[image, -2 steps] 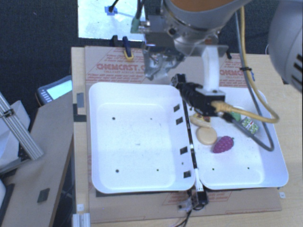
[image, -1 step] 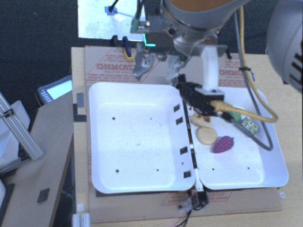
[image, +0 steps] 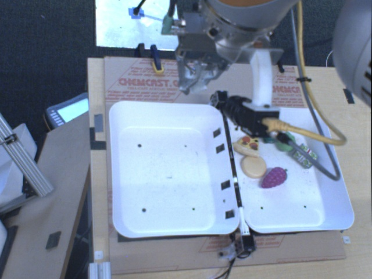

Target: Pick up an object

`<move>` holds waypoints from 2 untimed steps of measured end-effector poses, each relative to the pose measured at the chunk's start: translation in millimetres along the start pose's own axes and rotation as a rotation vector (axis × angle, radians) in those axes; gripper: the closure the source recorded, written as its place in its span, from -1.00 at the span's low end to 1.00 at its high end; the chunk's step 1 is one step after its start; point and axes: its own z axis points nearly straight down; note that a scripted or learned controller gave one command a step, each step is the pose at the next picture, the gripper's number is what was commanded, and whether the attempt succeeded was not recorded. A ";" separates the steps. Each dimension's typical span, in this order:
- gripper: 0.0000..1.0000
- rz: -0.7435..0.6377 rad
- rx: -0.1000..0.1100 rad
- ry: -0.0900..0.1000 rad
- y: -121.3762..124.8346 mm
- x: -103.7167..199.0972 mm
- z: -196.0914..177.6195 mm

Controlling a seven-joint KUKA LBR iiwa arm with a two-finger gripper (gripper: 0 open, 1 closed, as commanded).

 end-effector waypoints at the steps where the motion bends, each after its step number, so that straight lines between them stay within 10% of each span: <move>1: -1.00 -0.002 0.000 0.000 -0.1 0.0 0.3; 2: 1.00 -0.005 -0.001 0.001 0.2 0.4 -10.9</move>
